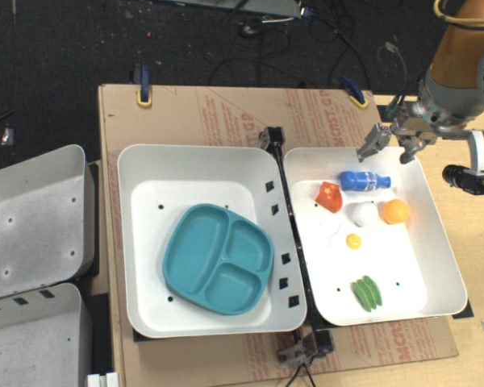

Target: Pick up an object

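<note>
Above the far edge of the right bin (436,216), the pincer (385,146) hangs with its two fingers spread apart and nothing between them, the grey arm (460,51) with its orange band reaching in from the right. Just below the pincer, near the bin's far wall, a blue bottle (363,181) with a white cap lies on its side, apart from the fingers. Left of the bottle and slightly nearer sits a red block (330,197). A white ball (363,213) rests between the red block and an orange ball (395,211), which lies close to the bin's right slope. A small yellow ball (353,241) sits nearer the middle of the bin, and a green ridged piece (367,293) lies well apart from the rest, toward the near wall. Beside it, the left bin (137,216) holds a teal divided tray (218,258) with three compartments, turned at a slant. Both bins sit on a cardboard sheet (218,111) clipped to the surface.
</note>
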`<move>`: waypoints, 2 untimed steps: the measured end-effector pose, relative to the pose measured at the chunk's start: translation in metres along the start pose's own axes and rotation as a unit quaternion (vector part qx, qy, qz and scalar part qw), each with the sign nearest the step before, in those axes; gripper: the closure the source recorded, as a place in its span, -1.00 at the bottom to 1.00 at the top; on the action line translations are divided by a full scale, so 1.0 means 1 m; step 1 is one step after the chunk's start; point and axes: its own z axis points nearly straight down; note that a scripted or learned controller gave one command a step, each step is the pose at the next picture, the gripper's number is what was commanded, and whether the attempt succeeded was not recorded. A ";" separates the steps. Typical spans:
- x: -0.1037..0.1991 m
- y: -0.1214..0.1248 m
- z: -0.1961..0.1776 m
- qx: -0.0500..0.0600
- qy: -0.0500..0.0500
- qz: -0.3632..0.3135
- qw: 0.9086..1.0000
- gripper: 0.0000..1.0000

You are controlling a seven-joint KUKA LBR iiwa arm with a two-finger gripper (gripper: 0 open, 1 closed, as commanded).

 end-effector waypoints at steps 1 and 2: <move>0.001 0.003 -0.009 -0.007 -0.001 -0.001 1.000 -1.00; 0.000 0.001 0.034 -0.005 -0.001 -0.001 1.000 -1.00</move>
